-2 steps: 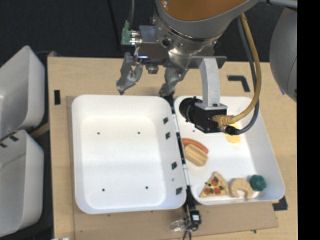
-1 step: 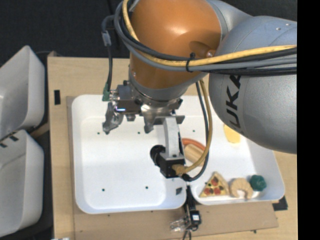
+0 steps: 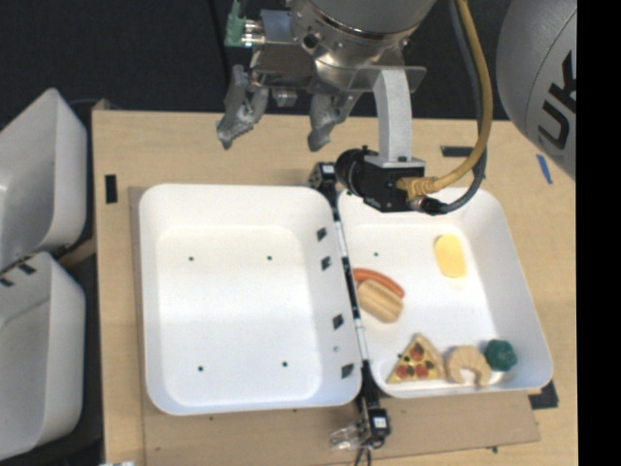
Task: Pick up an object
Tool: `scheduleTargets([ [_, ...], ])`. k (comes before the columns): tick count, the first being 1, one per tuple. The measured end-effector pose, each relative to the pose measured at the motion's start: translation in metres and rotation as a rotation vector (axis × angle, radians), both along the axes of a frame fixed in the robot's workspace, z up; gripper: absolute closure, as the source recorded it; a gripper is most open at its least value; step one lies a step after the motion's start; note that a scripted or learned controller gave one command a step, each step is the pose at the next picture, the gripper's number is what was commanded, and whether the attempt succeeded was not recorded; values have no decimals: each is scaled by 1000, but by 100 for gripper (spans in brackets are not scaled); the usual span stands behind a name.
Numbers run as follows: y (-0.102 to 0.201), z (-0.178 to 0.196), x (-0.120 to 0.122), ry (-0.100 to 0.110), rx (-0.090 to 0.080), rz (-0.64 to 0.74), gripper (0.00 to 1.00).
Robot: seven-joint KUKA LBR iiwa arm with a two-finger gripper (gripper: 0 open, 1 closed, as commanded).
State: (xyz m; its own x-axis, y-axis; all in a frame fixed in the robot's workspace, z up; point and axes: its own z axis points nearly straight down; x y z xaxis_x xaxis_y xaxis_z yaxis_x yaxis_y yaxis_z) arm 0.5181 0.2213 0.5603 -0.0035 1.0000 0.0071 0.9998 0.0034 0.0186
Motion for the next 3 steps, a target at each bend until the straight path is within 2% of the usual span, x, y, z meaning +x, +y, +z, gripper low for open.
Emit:
scheduleTargets([
  [1, -1, -9, -29, 19, -7, 1, 0],
  [2, 0, -136, -29, 31, -14, -3, 0],
  [3, 0, -118, -28, 18, -7, -2, 100],
])
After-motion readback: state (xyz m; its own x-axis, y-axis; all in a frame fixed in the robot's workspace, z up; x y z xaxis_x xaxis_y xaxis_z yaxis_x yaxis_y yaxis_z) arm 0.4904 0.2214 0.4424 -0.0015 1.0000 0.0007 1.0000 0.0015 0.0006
